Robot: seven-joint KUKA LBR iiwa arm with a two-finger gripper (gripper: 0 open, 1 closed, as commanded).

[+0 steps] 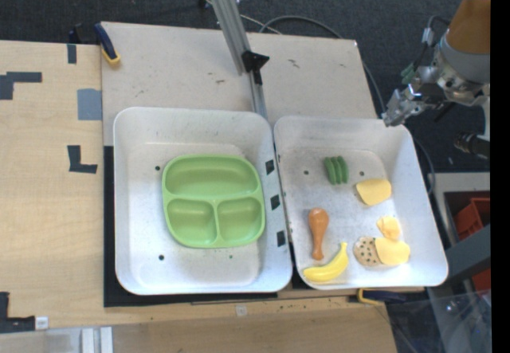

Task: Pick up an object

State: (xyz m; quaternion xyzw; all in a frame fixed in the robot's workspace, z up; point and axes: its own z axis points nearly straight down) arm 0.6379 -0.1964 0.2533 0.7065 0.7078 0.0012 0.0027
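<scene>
The right bin [414,176] holds several toy foods: a green pepper-like piece [336,170], a yellow cheese wedge [373,191], a brown drumstick [318,231], a yellow banana [328,265], a cookie [366,251] and two small yellow pieces [390,241]. My gripper [396,110] hangs above the bin's far right corner, outside the rim, below the orange-banded wrist [468,25]. Nothing shows between its tips.
The left bin [127,184] holds a green divided plate [213,201]. A slanted metal pole [231,17] rises behind the bins, with a black clamp at its base. A blue and yellow clamp [107,44] sits at the board's far left corner.
</scene>
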